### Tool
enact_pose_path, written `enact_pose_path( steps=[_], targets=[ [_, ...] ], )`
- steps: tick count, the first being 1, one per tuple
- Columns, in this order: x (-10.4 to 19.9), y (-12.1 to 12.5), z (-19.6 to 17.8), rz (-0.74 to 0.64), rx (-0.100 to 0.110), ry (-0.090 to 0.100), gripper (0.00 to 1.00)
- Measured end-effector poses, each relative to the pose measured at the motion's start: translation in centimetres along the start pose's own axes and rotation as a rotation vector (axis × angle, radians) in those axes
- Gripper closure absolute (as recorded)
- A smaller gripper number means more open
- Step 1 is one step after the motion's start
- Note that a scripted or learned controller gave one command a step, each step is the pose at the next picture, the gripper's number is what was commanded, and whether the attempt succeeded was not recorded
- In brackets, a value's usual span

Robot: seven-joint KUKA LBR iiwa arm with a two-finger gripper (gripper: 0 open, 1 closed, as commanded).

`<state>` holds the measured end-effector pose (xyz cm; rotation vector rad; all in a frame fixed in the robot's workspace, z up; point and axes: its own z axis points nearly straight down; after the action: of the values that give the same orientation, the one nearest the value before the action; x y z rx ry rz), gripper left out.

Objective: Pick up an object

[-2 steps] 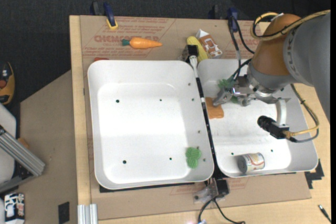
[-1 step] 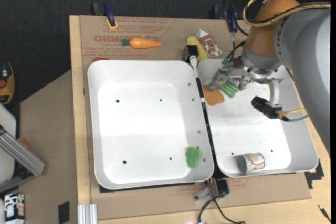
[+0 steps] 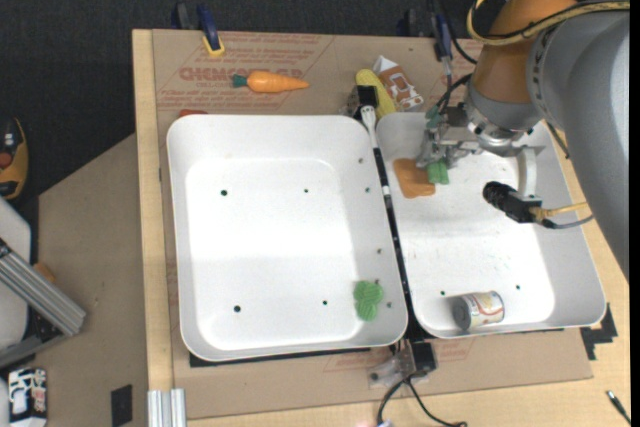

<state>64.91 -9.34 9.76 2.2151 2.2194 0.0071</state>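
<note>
My gripper [image 3: 437,155] reaches down into the far left part of the right bin [image 3: 560,285]. A small green object [image 3: 439,173] sits right at its tip, touching or nearly touching it. Whether it is held is not visible. An orange-tan piece [image 3: 412,179] lies just left of the green object, close to the wall between the bins. A small can [image 3: 478,309] lies on its side near the right bin's front edge. A green broccoli-like piece [image 3: 368,299] rests in the front right corner of the left bin [image 3: 200,215].
Behind the bins, on the cardboard bench top, lie a toy carrot [image 3: 270,82], a yellow item [image 3: 378,85] and a small packet [image 3: 403,90]. The arm's grey body and orange band [image 3: 520,25] hang over the right bin's far right side.
</note>
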Motion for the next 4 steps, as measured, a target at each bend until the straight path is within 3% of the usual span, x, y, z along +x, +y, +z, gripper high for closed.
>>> enact_pose_path(
  steps=[1, 2, 3, 4],
  targets=[
    [-0.2, -3.1, -1.4, 0.003, 0.011, 0.002, 1.0],
    [-0.1, -6.8, -5.6, 0.004, 0.01, 0.002, 1.0],
    [-0.3, -11.5, -5.5, 0.004, 0.013, 0.003, 1.0],
    [5.0, -7.0, -9.0, -0.005, 0.001, 0.002, 1.0]
  ],
)
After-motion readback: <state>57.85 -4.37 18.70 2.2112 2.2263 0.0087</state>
